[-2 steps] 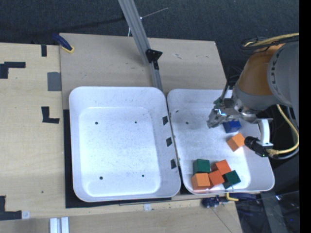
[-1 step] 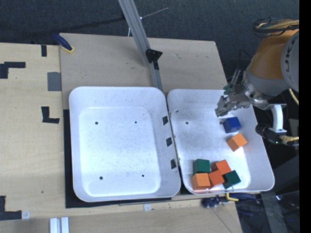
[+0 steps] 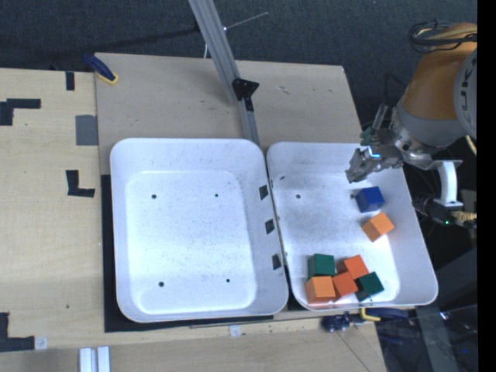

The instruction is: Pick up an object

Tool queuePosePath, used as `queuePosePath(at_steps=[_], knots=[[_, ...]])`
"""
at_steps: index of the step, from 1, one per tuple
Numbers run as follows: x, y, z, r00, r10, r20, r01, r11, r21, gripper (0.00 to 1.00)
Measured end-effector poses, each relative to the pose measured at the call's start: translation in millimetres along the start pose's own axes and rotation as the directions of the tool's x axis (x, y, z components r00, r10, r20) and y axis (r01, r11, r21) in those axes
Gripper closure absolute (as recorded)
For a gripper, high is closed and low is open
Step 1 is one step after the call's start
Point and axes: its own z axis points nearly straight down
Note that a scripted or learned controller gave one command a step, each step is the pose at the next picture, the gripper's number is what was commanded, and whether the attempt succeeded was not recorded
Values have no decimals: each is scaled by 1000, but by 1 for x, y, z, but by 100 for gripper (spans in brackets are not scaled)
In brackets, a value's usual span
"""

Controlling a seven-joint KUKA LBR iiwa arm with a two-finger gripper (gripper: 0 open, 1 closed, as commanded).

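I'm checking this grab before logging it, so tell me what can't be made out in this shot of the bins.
- End effector, camera view: too small and blurred to tell whether it is open or shut.
- Blue block just below it: whether the two touch is unclear at this slant.
- Cluster at the right bin's near edge: green block and orange blocks overlap, hiding their lower faces.
- Arm: cut off by the right edge.

I was working in a robotics lab. My bench [image 3: 46, 169] was a bare plywood top marked with strips of black tape, and it carried two shallow white bins [image 3: 124, 231] side by side on a dark mat. A slanted aluminium pole [image 3: 221, 45] rose behind them. Small coloured test blocks [image 3: 341, 277] lay in the right bin.
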Motion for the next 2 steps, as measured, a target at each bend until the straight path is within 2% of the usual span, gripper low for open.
queuePosePath(at_steps=[1,2], knots=[[53,-10,10,1000,-3,0,3,1000,3,100],[113,-10,5,1000,-6,-2,6,1000,2,100]])
